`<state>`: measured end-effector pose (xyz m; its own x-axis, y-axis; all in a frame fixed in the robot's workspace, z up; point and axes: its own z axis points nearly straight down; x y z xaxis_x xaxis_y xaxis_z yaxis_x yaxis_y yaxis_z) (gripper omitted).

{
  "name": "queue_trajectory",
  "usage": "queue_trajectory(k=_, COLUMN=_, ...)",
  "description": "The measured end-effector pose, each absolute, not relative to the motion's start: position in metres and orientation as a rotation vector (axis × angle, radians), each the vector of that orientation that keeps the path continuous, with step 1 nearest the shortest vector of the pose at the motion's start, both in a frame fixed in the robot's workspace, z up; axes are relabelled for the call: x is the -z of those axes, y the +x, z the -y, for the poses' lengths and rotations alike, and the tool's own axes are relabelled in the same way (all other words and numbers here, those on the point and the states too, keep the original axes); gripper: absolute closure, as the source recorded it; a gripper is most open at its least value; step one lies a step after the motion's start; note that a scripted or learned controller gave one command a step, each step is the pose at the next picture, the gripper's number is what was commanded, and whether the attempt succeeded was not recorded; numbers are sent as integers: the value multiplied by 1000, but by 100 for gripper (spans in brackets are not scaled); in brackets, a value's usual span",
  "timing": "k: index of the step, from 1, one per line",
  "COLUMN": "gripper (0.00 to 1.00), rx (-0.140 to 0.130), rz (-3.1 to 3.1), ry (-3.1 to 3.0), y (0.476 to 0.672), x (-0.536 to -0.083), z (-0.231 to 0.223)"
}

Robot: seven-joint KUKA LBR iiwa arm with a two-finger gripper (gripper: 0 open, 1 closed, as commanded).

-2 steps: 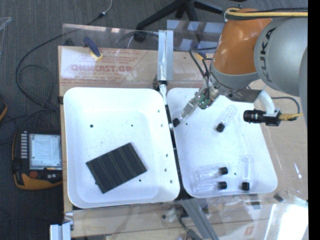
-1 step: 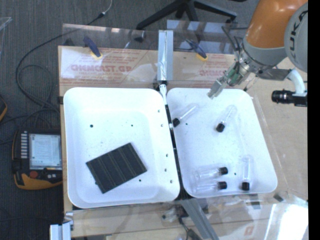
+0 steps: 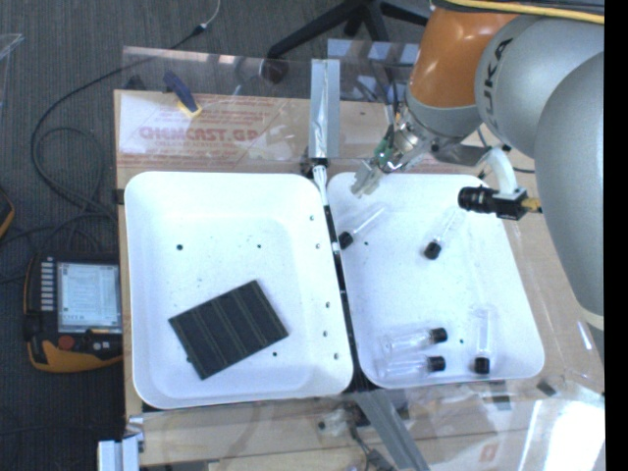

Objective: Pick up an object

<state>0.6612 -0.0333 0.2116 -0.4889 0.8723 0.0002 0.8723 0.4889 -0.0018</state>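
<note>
Far left, on the dark carpet: a teach pendant (image 3: 74,307) with grey screen and orange-black housing, cables looping above it. Bench (image 3: 211,130) carries a pale board with faded red lettering; a small blue-and-yellow item (image 3: 183,91) lies on it near the back left. Left bin (image 3: 226,199), white and shallow, holds one dark ribbed rectangular panel (image 3: 229,328), lying flat and turned at a diagonal in the front half; a few small dark specks on the bin floor around it. A metal upright strip (image 3: 324,111) stands behind the seam where the two bins meet. Right bin (image 3: 510,292) holds several clear vials with black caps: one vial (image 3: 359,228) near the back left corner, just beside the dividing rim; one (image 3: 442,235) toward the back centre, lying at a slant; two side by side (image 3: 413,339) (image 3: 411,366) at the front centre; one (image 3: 482,340) at the front right, roughly upright in the frame. Gripper (image 3: 378,170) hangs over the back left corner of the right bin, close above the corner vial but not seen touching it; fingers appear as pale blurred tips, cannot tell whether spread or pressed together, nothing seen between them. Grey arm (image 3: 549,86) with orange band enters from the right, a black fitting (image 3: 486,201) jutting out over the bin's back right.
</note>
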Motion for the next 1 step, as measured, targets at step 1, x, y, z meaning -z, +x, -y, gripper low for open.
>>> queue_trajectory(k=1, gripper=100, rx=-5, rz=2712, ry=-1588, y=662, x=-221, z=33)
